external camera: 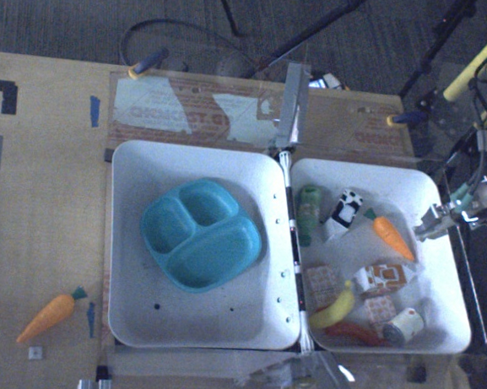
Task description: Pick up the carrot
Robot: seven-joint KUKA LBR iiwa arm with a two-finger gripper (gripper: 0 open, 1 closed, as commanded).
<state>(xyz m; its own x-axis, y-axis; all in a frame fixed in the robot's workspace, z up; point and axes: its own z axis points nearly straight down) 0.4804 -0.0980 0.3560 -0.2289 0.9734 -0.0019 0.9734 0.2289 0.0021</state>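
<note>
The step in hand looks like the approach: the claw (pixel 432 223) hangs at the right rim of the right bin (pixel 457 314), and I cannot tell whether it is released or clenched — the view is too coarse there.

To do it well, mind what crowds the target, starting on the near side of the claw. Nearest the camera lie a red pepper (pixel 354 333) and a small can (pixel 403 324). A banana (pixel 340 306) and a printed carton (pixel 386 278) follow, closer to the claw but still nearer the camera than it. The carton is the one to watch, since its top sits just beside the carrot's thin end. I would come down over the thick, leafy end, with the closing line set across the body rather than along it. The claw should open wide before it descends and drop straight, so that a glancing touch does not roll the piece into the carton. On the far side of the claw's line a black-and-white cow toy (pixel 345 211) stands near the leafy end — leave it room too.

The carrot (pixel 391 236) lies flat on the bin floor just to the view's left of the claw. It sits a little nearer the camera, slanted with its green top away from the claw, and is not touching the claw. A second carrot (pixel 46 318) rests on the tabletop (pixel 30 213) well apart from the claw, beyond the left bin (pixel 120 246). The one in the right bin seems the likelier target.
</note>
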